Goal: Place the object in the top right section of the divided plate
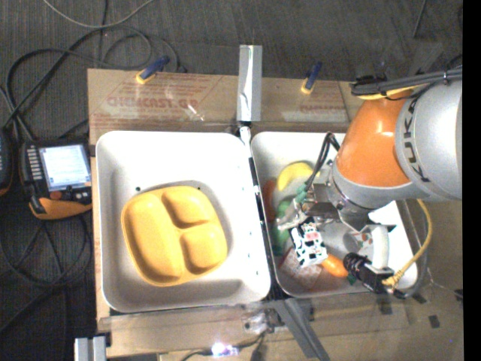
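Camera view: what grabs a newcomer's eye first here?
The yellow divided plate sits alone in the left bin, with nothing in its three sections. The arm's big orange band looms over the right bin, where the gripper is down among a jumble of small items: a yellow object, a black-and-white patterned piece and something orange.

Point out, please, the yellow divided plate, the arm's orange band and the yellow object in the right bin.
yellow divided plate (174, 233), camera view, centre ridge.
orange band (379, 145), camera view, its curved face.
yellow object (294, 175), camera view, its top surface.
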Tool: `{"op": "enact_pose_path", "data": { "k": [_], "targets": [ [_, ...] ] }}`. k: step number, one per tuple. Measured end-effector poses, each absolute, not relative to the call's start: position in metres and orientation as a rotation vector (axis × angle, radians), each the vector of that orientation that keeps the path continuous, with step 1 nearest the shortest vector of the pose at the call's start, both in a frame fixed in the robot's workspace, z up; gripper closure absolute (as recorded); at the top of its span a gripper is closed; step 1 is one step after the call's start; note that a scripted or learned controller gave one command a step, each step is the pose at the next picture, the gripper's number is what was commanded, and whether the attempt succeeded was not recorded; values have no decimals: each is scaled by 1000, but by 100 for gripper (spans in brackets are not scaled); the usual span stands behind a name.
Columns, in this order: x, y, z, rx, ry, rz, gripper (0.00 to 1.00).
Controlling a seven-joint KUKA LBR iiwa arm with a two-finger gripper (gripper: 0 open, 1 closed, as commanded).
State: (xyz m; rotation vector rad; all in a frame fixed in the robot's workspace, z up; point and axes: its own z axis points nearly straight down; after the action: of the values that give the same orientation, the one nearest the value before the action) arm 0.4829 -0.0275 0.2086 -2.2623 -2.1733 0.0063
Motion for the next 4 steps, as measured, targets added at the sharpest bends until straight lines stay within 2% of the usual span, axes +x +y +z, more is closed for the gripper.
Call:
{"op": "enact_pose_path", "data": {
  "k": [1,2,3,4],
  "targets": [
    [482,-38,195,-2330,-2096,9,100],
    [484,56,324,-2327,-2112,10,100],
    [482,-12,228,-2250,-2187,12,100],
    [541,-30,197,-2248,-2191,12,100]
  ]
}}
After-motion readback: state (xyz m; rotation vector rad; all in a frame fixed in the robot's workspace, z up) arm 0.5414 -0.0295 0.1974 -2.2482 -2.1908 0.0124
